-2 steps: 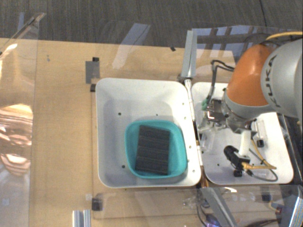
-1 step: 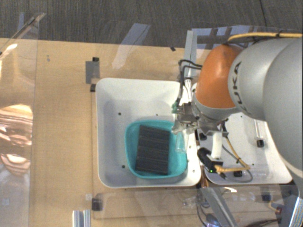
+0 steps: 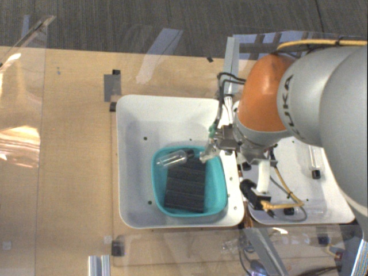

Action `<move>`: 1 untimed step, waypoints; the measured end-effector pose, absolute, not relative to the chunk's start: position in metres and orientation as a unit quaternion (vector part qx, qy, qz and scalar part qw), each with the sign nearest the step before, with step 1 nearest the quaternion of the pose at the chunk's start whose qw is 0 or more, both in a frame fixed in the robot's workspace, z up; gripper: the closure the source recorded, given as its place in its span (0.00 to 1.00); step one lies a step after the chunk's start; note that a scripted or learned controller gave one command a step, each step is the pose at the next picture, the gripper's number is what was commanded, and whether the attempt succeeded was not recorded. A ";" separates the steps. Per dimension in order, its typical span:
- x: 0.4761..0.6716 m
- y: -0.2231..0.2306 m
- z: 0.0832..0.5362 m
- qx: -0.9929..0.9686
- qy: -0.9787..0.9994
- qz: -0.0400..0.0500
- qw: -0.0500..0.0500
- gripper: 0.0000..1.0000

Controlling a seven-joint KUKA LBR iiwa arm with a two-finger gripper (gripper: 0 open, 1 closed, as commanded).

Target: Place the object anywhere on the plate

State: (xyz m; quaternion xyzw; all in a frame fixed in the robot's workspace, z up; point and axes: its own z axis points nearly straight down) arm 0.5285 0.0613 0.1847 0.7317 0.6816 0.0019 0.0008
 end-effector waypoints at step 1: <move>0.489 -0.014 0.308 0.712 0.702 0.003 0.003 0.00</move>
